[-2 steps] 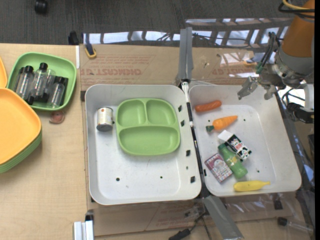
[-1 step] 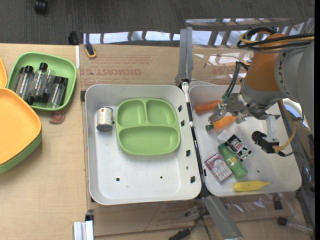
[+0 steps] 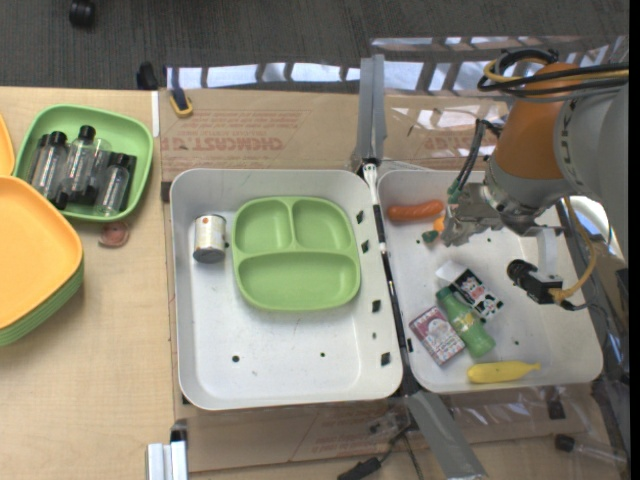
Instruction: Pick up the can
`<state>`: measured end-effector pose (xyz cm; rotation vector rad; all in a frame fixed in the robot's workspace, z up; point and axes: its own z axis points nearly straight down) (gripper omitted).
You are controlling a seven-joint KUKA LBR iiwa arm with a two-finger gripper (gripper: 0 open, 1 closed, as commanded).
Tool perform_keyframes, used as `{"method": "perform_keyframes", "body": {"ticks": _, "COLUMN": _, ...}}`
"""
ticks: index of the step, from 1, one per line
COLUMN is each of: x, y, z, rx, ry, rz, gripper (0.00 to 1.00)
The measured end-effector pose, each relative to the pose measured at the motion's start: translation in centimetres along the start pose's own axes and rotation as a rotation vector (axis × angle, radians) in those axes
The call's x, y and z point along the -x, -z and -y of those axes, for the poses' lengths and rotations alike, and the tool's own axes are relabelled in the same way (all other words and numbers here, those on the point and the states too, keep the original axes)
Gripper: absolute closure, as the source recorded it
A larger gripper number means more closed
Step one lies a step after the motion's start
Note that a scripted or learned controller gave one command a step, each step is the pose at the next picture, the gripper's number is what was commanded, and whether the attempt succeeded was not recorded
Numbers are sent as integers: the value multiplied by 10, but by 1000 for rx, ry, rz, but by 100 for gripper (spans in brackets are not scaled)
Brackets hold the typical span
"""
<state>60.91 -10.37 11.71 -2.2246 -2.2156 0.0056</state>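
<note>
Though low over the right bin (image 3: 590, 353), end effector (image 3: 452, 226) opening impossible to tell.

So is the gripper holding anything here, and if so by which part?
Cannot be told. The gripper hangs over the right bin near the carrot. The can lies untouched in the left bin.

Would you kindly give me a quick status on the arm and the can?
Gripper low in right bin, near carrot. Can lies in left bin, beside green divided plate, untouched. Bin walls between them.
</note>
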Motion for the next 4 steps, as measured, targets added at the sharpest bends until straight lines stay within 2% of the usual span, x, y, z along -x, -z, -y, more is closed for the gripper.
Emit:
{"method": "perform_keyframes", "body": {"ticks": 1, "x": -30, "y": 74, "z": -48, "rx": 2, "ry": -216, "rz": 0, "gripper": 100}}
{"method": "perform_keyframes", "body": {"ticks": 2, "x": -6, "y": -12, "z": -17, "rx": 11, "ry": -299, "rz": -1, "gripper": 100}}
{"method": "perform_keyframes", "body": {"ticks": 3, "x": -74, "y": 74, "z": 1, "rx": 2, "ry": -100, "rz": 0, "gripper": 100}}
{"method": "perform_keyframes", "body": {"ticks": 4, "x": -54, "y": 118, "z": -15, "rx": 2, "ry": -125, "rz": 0, "gripper": 100}}
